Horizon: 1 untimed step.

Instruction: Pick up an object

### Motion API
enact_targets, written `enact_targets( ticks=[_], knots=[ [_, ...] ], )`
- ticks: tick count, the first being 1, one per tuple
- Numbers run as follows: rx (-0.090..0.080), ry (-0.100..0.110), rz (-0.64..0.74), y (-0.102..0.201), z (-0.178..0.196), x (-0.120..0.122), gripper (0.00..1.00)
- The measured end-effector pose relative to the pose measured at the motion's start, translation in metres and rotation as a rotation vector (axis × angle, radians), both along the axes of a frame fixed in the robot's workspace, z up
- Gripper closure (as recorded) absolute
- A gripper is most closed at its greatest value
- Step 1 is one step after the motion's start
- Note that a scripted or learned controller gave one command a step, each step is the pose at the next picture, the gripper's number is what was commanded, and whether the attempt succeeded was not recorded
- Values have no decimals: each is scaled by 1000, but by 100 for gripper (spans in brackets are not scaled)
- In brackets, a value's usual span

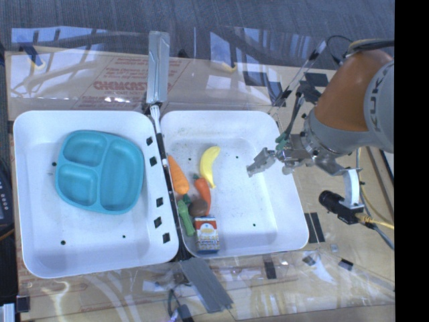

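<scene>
We see the jaws [260, 162] above the right bin [268, 210], right of the banana [209, 164]; we cannot tell their state. Left of the banana lies a carrot [177, 175], below it a small carton [206, 234]. A blue plate [99, 170] sits in the left bin [37, 233].

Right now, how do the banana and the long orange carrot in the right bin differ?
The banana is yellow and curved; the carrot is orange and straight, tapering to its upper end. The banana lies out in the bin's floor, while the carrot lies against the left wall by the divider. The carrot looks slightly longer. Both lie flat, run roughly top to bottom in the view, and lie apart from the gripper.
</scene>
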<state>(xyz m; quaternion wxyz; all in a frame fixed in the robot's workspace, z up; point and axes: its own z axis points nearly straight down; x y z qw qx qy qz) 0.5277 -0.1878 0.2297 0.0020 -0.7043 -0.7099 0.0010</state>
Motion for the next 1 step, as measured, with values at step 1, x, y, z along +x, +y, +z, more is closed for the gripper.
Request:
enact_targets(
  ticks=[1],
  knots=[
    [-3, -2, -203, 2, 9, 10, 0]
  ],
)
